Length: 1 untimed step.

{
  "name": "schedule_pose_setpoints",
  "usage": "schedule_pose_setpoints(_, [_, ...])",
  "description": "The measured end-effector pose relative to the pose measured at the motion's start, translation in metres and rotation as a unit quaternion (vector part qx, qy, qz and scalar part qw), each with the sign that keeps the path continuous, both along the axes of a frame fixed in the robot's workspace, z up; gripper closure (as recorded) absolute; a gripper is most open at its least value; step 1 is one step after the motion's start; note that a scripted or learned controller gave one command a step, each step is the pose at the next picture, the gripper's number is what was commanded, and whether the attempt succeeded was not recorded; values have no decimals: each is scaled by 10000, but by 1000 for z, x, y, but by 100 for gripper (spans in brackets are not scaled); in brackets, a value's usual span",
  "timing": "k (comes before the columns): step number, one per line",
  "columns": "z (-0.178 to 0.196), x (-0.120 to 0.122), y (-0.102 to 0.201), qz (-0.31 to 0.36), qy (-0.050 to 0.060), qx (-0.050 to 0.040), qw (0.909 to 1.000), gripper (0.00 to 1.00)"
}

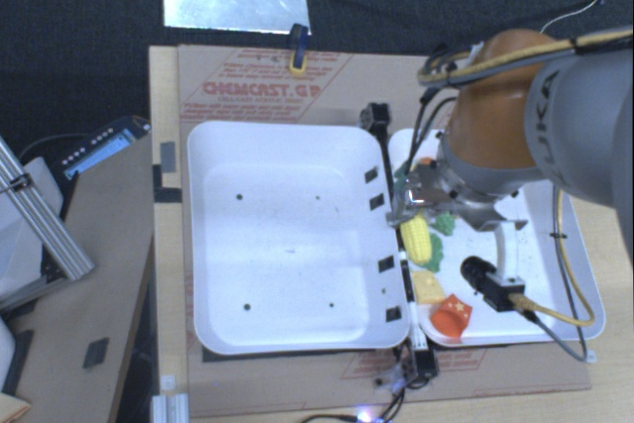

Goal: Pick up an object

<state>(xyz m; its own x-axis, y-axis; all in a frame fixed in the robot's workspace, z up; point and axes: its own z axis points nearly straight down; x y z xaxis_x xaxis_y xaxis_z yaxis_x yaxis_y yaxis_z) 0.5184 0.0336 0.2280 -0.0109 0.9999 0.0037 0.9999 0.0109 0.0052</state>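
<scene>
Your gripper (416, 203) hangs just above the corn (418, 239), whose long axis runs top to bottom; its grip state can't be told.

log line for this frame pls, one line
arm: over right bin | gripper: low at bin's left edge, by corn | nearby: green piece, red piece | left bin: no arm

Yellow corn cob (418, 239) lying lengthwise near right bin's left wall; pale yellow piece (428, 287) just below; red-orange piece (451, 316) nearest front edge; green piece (443, 223) beside cob.
</scene>
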Motion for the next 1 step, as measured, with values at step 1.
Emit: schedule_pose_setpoints(1, [-10, 14, 49, -11, 15, -12, 10000, 100])
